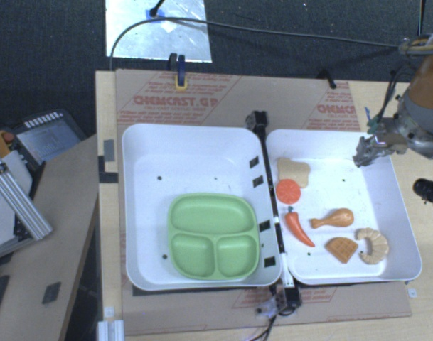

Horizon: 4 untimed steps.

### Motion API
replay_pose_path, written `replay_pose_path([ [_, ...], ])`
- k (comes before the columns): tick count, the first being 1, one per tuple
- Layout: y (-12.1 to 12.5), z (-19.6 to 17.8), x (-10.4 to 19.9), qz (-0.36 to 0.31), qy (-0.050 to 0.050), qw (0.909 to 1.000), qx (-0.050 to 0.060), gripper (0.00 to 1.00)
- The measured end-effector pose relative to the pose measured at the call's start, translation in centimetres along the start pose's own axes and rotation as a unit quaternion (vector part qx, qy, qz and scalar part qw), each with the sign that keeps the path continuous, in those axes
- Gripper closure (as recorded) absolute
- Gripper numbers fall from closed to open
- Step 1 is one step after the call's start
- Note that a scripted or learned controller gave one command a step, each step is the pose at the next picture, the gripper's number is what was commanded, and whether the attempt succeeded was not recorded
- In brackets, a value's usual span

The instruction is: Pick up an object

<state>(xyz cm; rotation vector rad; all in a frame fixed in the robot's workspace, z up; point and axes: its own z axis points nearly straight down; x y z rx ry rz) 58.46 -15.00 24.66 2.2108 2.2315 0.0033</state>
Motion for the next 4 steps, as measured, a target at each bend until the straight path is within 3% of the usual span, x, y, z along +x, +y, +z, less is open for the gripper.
replay_pose_path([
  [2, -2.2, 0.9, 9.8, 0.001, 0.000, 1.0000, 0.001, 1.00],
  [4, -3.9, 0.3, 21.7, -0.001, 0.000, 1.0000, 0.000, 1.00],
])
